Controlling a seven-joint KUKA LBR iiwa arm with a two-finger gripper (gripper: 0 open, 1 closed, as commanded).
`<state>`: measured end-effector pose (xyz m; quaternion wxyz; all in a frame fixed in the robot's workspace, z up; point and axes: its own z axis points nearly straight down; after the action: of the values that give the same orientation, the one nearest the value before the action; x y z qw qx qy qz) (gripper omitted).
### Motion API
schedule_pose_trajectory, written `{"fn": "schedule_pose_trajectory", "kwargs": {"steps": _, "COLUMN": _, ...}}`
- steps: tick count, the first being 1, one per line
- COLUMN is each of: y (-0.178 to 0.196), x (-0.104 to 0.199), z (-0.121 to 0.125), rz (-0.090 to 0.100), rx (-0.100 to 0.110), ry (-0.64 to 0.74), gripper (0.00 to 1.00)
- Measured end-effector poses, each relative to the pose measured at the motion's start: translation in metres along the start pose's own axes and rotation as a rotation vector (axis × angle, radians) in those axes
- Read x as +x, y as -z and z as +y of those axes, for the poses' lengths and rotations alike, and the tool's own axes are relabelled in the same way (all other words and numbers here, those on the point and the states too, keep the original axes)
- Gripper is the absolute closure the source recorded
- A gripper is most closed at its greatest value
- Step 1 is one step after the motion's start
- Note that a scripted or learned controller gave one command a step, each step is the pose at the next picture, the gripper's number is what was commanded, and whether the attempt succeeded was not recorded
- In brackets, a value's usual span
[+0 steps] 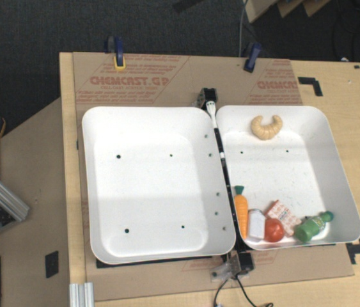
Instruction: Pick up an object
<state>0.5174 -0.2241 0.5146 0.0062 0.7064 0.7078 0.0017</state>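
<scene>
Red print on brown cardboard sheet (pixel 167 75) beneath both bins: reads "CHEMCAST G P" in large letters behind left bin (pixel 96 171), mirrored or partly hidden further right. Smaller red lines above and below, too fine to read. Similar red lettering behind right bin (pixel 333 146), partly legible as "CHEMCAS". Small packet (pixel 282 213) in right bin printed red, unreadable.

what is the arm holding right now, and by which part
It cannot be told from this view. The croissant, carrot, tomato and green bottle all lie loose in the right bin.
</scene>
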Motion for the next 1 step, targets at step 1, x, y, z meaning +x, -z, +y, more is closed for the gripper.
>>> {"fn": "schedule_pose_trajectory", "kwargs": {"steps": 1, "y": 0.0242, "x": 0.0555, "z": -0.0357, "rz": 0.005, "rx": 0.004, "ry": 0.003, "gripper": 1.00}}
